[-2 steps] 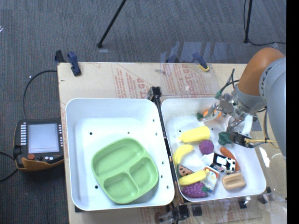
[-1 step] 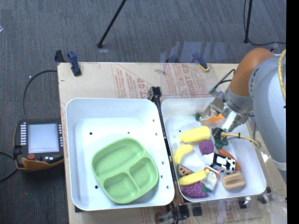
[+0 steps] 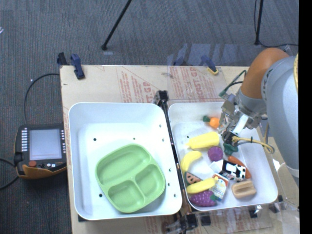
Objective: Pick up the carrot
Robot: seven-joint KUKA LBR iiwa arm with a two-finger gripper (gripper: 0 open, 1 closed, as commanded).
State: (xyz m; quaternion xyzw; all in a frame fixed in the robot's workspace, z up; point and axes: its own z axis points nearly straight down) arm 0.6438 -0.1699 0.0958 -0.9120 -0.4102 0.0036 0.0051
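Note:
The carrot (image 3: 213, 122) is a short orange piece with a green tip, lying near the back wall of the right bin (image 3: 263, 152). My gripper (image 3: 225, 129) hangs just to the right of it, close above the bin floor. The wrist blocks the view of the space between gripper and carrot, so I cannot tell whether they touch. Nothing shows as held.
In the right bin lie a yellow corn cob (image 3: 204, 140), a banana (image 3: 190, 159), a purple plum (image 3: 215, 153), a long orange-red piece (image 3: 239, 162), a cow-patterned block (image 3: 234, 169), a bread roll (image 3: 243, 189) and grapes (image 3: 204, 198). The left bin (image 3: 83, 130) holds a green divided plate (image 3: 130, 178).

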